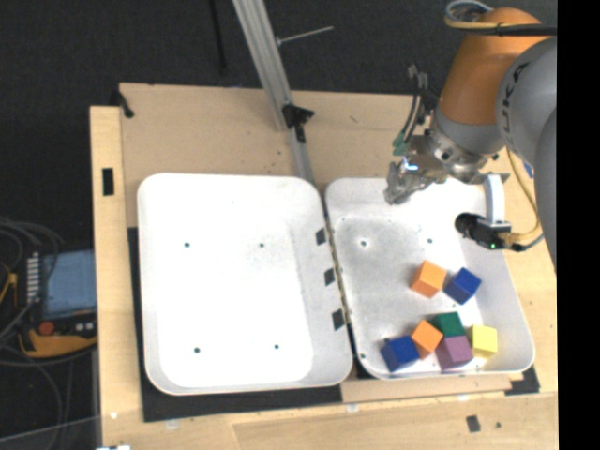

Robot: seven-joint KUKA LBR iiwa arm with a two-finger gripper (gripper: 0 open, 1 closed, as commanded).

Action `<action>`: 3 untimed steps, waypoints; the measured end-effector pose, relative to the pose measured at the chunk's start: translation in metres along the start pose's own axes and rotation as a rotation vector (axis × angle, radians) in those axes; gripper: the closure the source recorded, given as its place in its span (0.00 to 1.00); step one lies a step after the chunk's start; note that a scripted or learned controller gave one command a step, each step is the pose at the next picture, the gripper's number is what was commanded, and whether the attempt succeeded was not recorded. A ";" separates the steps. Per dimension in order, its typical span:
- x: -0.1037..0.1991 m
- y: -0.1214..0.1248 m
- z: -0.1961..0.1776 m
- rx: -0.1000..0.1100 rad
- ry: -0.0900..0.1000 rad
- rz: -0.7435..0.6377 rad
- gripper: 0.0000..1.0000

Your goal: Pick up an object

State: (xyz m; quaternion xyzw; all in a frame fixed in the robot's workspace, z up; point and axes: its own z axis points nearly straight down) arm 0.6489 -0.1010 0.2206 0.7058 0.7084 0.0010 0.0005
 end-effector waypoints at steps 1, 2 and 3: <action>0.057 0.013 -0.012 -0.001 0.001 -0.004 1.00; 0.106 0.019 -0.003 0.001 -0.001 0.001 1.00; 0.156 0.025 -0.019 0.000 0.001 -0.001 1.00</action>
